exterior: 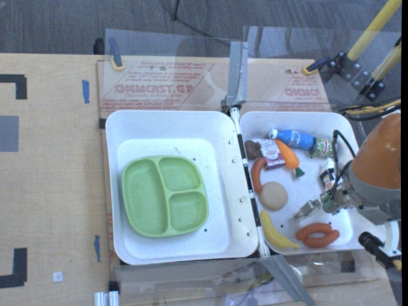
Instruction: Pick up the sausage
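Note:
A red-orange sausage [317, 234] lies flat near the front right corner of the right bin [305, 118]. My gripper [310, 207] hangs low over the bin floor just above and slightly left of the sausage, with nothing seen between its fingers. The grey arm with its orange band [384, 153] comes in from the right above it. A second curved, orange-red sausage-like piece [257, 174] lies along the bin's left wall.
The right bin also holds a banana [276, 233], a beige ball [274, 195], a carrot [288, 153], a blue bottle [295, 138], a small packet [272, 153] and a brown lump [253, 148]. A green divided plate [165, 195] sits in the left bin [127, 129].

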{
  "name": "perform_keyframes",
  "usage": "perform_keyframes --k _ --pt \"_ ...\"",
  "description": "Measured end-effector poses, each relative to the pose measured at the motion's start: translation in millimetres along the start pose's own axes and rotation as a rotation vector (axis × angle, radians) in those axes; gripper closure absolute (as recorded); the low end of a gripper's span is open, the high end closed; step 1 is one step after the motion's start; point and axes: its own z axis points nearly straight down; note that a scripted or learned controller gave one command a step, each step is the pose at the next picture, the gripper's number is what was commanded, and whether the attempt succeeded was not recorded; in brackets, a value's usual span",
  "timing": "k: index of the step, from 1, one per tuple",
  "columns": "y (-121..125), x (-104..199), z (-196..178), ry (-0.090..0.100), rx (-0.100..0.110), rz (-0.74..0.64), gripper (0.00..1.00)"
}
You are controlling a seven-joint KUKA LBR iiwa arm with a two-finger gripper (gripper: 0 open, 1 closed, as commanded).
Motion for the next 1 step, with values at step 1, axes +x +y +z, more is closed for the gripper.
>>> perform_keyframes --k 1 --pt "0.0 0.0 0.0 0.000 0.000 0.000 0.00"
